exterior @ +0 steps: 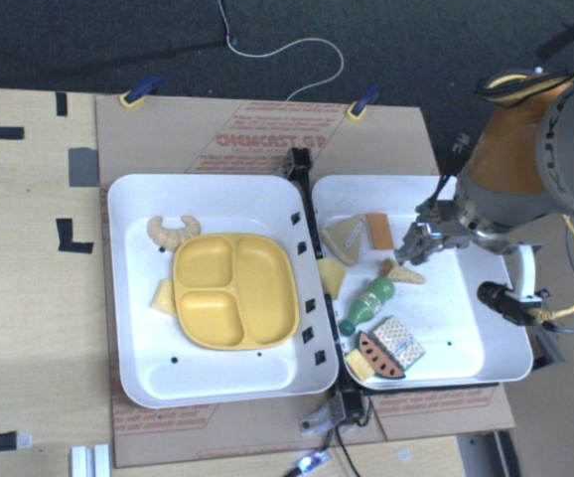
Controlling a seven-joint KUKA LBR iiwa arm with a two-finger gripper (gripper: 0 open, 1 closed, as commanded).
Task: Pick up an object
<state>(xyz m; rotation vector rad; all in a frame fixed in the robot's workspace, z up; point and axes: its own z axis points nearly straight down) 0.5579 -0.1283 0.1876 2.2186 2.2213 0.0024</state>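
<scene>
Hovering over the right bin (466, 366), the gripper (413, 244); jaws' spread impossible to tell at this angle. Nearest piece just below-left of the tips: tan wedge (403, 272), long axis running left-right; green bottle (367, 304) lying farther down-left

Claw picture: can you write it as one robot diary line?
claw: low in right bin | nearest: tan wedge | green bottle: lying, untouched | grasp: unclear

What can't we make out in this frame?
- Gripper: too small and blurred to tell finger state or any hold.
- Yellow piece in the left bin: partly hidden under the yellow divided plate.
- Item under the watermelon slice: mostly covered.
- Arm: cut off by the right edge.
</scene>
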